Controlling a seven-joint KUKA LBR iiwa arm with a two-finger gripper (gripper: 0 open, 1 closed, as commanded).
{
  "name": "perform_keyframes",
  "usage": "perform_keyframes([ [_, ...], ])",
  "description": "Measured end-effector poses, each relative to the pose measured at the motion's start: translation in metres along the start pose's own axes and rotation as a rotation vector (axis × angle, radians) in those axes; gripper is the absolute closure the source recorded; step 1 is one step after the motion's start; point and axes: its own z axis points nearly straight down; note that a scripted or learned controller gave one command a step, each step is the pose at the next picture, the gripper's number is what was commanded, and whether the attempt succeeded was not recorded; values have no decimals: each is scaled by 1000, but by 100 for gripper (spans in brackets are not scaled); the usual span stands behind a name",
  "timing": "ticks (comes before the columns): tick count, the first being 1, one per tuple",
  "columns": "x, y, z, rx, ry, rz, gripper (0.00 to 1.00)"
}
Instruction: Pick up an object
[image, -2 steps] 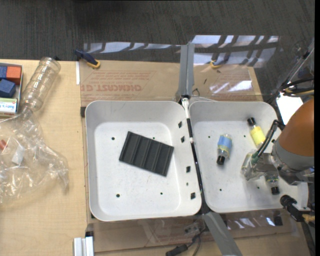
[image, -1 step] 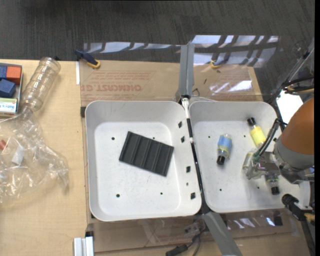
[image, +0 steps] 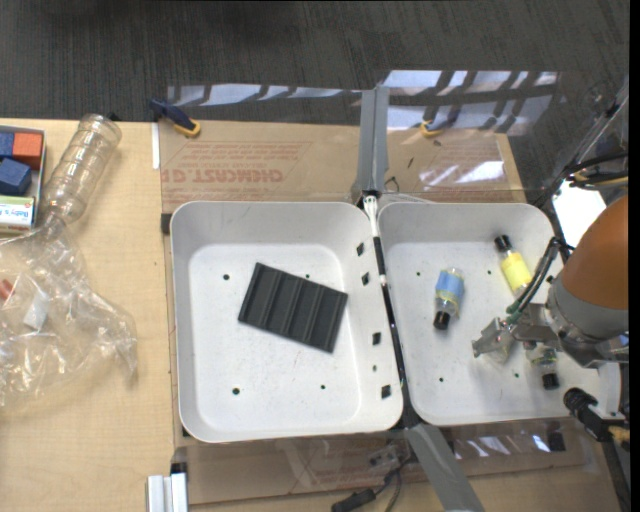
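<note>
right bin (image: 430, 400) white | wooden bench (image: 120, 420) | pincer (image: 492, 342) state unclear

Two bins are sitting side by side on the surface (image: 110, 420). A ridged slab (image: 292, 307) is lying in the left bin (image: 200, 225). In the right bin (image: 420, 395), a small bottle (image: 447, 297) is lying left of a marker (image: 512, 264), and the hand (image: 497, 340) is hovering before them. A plastic bottle (image: 78, 165) is lying far left.

A flat dark grey ribbed block (image: 293, 307) lies tilted in the middle of the left bin (image: 200, 400). In the right bin (image: 440, 400), a small blue bottle (image: 446, 297) with a black cap lies on its side. A yellow tube (image: 512, 265) lies near it, closer to the far corner.
</note>
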Motion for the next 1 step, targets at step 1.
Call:
perform_keyframes([
  [1, -21, 29, 9, 10, 25, 56, 0],
])
